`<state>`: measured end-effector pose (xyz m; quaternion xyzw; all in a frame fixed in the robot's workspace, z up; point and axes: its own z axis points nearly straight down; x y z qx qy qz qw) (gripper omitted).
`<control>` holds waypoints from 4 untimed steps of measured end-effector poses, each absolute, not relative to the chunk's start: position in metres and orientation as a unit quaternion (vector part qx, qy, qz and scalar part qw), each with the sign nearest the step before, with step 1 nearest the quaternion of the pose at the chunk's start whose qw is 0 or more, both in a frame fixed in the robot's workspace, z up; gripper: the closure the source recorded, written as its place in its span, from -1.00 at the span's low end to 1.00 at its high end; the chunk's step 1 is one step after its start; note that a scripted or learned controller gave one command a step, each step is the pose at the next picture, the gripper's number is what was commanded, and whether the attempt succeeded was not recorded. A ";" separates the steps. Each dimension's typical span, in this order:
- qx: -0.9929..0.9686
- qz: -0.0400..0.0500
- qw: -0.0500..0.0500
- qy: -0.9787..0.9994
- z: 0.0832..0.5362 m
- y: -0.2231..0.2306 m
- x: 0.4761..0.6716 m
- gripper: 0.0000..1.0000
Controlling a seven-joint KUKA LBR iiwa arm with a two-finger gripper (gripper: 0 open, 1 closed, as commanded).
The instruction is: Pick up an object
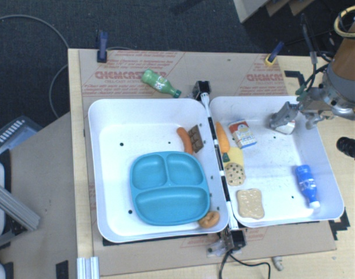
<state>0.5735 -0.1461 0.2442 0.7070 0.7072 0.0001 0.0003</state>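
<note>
Cardboard-topped bench [136,68], two white bins. Pincer [283,121] low in right bin [328,173], upper corner; grip state impossible to tell. Small red-and-white carton [242,134] just left, apart, on bin floor.

The arm [344,80] is grey metal with an orange band above the wrist, and dark cables loop along its upper side. Its tool [283,122] is a small silvery-grey piece with blocky, angular parts, joined to a rounded grey wrist.
</note>
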 end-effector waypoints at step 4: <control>0.707 0.000 0.001 0.707 0.135 -0.096 0.667 -1.00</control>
